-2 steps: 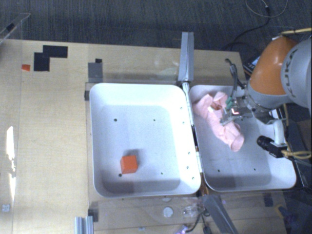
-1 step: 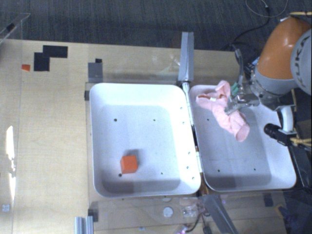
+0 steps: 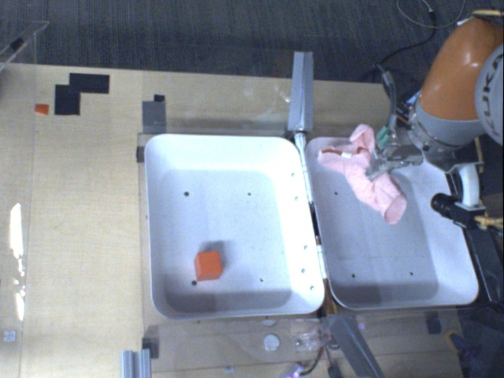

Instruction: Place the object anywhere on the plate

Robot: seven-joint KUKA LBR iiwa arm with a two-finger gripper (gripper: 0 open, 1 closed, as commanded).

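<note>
A crumpled pink cloth [image 3: 368,178] lies in the right bin [image 3: 394,274], spread from its back left corner towards the middle. My gripper [image 3: 385,162] sits right over the cloth's middle, touching or nearly touching it, with the arm reaching in from the right. The cloth bunches up around the gripper tip, which hides how the gripper stands. A small orange cube [image 3: 209,265] rests on the floor of the left bin [image 3: 228,187], near its front left.
A metal post [image 3: 300,93] stands behind the divide between the two bins. Black blocks [image 3: 77,91] and a small orange tag [image 3: 42,109] lie on the bench at the far left. The bin walls are low.
</note>
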